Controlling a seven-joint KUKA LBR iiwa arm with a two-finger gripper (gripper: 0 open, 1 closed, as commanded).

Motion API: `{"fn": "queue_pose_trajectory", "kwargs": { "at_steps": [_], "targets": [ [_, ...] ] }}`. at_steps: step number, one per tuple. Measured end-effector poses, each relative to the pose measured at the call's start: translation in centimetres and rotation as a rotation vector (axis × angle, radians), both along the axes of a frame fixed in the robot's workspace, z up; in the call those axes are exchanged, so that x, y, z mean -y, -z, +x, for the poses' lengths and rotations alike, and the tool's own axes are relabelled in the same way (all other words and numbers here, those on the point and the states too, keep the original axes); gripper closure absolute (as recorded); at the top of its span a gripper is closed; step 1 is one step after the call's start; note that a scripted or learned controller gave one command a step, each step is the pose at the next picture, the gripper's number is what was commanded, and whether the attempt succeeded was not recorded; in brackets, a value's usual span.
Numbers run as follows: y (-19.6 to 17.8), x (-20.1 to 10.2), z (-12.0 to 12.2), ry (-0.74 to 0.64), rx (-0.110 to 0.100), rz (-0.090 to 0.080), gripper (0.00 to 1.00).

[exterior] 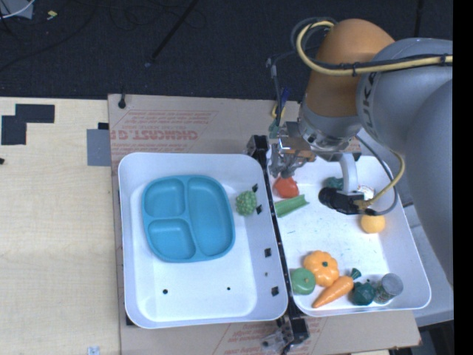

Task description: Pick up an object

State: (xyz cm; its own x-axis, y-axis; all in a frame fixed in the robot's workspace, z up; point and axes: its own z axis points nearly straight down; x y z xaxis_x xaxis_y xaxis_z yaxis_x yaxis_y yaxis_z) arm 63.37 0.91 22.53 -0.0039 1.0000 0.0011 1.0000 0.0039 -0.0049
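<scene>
- A pale wooden bench top (52, 220) with dark patches near its left edge
- A brown cardboard sheet (185, 120) with red print
- Dark floor (148, 28) behind, with cables

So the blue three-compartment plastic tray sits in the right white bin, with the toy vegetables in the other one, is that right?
Not quite. The camera view shows the blue three-compartment plastic tray in the left white bin; most of the toy vegetables, such as the orange toy carrot, lie in the right white bin.

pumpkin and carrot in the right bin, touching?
Touching. The camera view shows the orange pumpkin resting against the upper end of the carrot, with no white bin floor between them.
</scene>
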Motion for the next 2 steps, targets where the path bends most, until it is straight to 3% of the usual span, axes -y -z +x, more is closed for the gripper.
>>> {"fn": "queue_pose_trajectory", "kwargs": {
  "at_steps": [1, 2],
  "targets": [
    [-0.9, 0.0, 1.2, 0.001, 0.004, -0.001, 1.00],
    [0.6, -0.6, 0.1, 0.001, -0.001, -0.002, 1.00]
  ]
}}
